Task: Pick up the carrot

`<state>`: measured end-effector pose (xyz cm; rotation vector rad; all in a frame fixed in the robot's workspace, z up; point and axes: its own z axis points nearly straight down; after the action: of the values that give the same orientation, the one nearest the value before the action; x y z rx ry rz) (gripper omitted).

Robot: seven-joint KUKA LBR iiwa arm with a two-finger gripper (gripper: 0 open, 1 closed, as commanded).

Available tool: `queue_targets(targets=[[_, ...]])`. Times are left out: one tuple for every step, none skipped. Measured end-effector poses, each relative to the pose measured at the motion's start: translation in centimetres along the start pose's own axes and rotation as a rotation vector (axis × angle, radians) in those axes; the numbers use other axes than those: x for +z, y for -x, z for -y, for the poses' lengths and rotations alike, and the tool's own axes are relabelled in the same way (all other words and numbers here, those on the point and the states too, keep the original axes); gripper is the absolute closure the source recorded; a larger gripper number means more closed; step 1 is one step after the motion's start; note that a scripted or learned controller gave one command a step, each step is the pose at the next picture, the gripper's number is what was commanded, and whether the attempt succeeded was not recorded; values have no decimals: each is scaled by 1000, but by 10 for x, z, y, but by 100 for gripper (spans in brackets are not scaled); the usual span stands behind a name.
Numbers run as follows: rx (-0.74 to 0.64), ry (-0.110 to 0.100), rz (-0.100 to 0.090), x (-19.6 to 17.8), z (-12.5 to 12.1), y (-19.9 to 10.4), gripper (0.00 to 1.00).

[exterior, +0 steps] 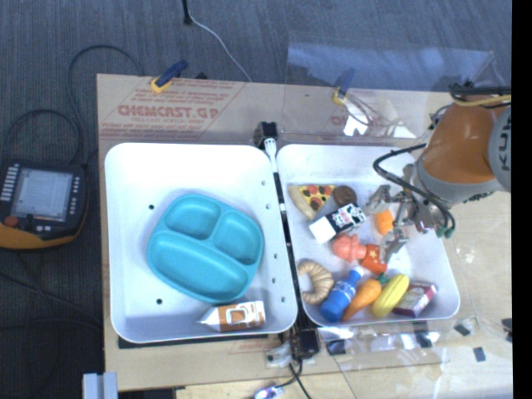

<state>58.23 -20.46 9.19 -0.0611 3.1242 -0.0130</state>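
Carrot (363,298) lies diagonal in right bin (440,260), tip lower-left.

Robotics lab. Industrial arm (465,152) over bench (166,110) at 3 o'clock; teach pendant (37,202) on grey carpet (83,15) at 9 o'clock, cables (50,123) trailing; two white bins (133,165), toy food (357,256) in right one.
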Motion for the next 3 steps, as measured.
queue_targets(targets=[[122, 6, 2, -1, 15, -31, 0], [119, 1, 11, -14, 15, -27, 100], [119, 2, 8, -12, 15, -28, 0]])
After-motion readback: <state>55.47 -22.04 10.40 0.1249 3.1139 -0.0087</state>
